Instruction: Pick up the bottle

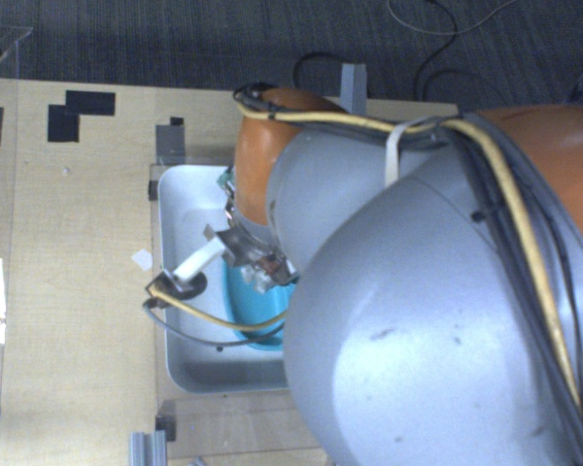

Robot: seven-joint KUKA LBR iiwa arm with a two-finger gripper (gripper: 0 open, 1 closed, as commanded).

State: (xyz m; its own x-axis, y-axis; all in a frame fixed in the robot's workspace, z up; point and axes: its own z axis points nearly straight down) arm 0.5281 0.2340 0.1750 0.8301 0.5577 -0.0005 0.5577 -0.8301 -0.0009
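One blue shape, seemingly the bottle, lies in the white bin just at six o'clock of the gripper, whose open-or-closed state I cannot tell; likely light, slippery plastic, best gripped mid-body.

Dark grey carpet across 12 o'clock, thin loose cable on it at 1. Pale wood bench from 9 to 7, black block markings at 10, grey metal bracket just beside them.

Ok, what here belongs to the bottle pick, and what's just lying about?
Job: light-blue plastic object, probably the bottle; shallow white bin holding it; two-finger gripper.
Lying about: small white scrap and black L-shaped patch, both on the bench.
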